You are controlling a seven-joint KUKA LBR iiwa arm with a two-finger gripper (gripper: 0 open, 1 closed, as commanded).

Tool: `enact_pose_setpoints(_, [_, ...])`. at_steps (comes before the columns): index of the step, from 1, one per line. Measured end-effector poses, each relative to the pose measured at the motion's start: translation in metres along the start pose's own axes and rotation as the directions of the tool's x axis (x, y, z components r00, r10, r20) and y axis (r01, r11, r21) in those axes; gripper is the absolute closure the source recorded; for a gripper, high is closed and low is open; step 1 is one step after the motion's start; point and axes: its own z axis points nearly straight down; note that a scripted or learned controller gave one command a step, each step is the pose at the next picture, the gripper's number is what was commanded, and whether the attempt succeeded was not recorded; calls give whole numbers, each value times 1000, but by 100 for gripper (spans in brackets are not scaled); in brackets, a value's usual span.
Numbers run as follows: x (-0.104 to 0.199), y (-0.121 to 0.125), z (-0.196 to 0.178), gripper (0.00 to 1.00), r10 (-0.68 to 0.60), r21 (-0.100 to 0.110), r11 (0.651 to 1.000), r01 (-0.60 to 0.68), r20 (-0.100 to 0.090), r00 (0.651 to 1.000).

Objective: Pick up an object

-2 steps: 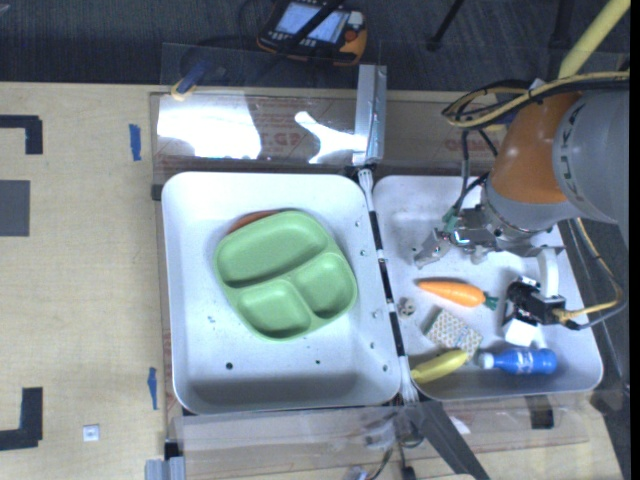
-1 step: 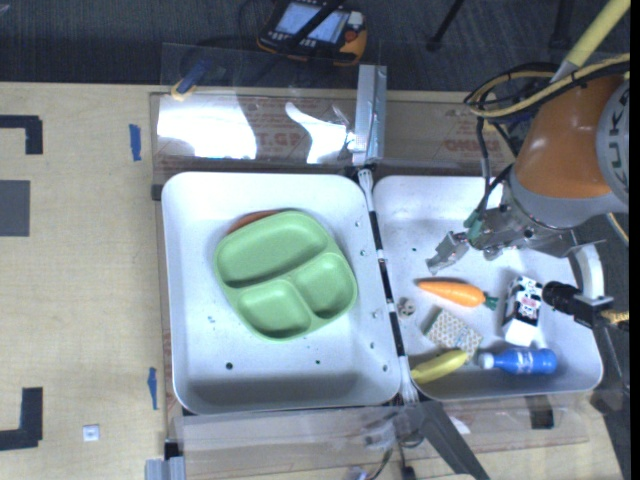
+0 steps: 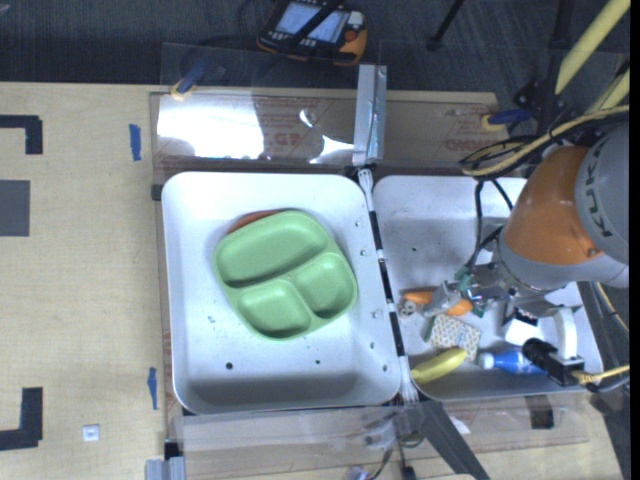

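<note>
We see the arm [image 3: 565, 208] reaching in from the right, its grey body and broad orange band hanging over the right bin [image 3: 420, 208], the wrist bent down toward that bin's near half. Beside it, the left bin [image 3: 190, 298] carries a green divided plate [image 3: 285, 271], lying upside-up at a slight tilt, with a sliver of something orange-red peeking from under its far edge. Behind both bins stands a clear plastic sheet catching glare, and beyond it a handheld controller [image 3: 312, 26] lies on the dark floor. The gripper [image 3: 468, 290] sits low in the right bin among a cluster of small things; we cannot tell from this angle how its tips stand, since the wrist and clutter mask them. Just beside it on the left lies a small orange piece [image 3: 420, 296], and another orange bit touches the gripper's underside. Nearer the front wall rest a yellow banana-like object [image 3: 438, 365], a yellow sponge-like block [image 3: 452, 336], and a blue-and-white tube [image 3: 505, 361], close together.
</note>
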Motion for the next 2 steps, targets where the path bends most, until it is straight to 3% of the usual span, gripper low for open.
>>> enact_pose_setpoints(1, [0,1,-11,100,1,-3,1000,-1,0,1000])
enact_pose_setpoints(2, [40,21,-96,100,475,2,880,-475,2,880])
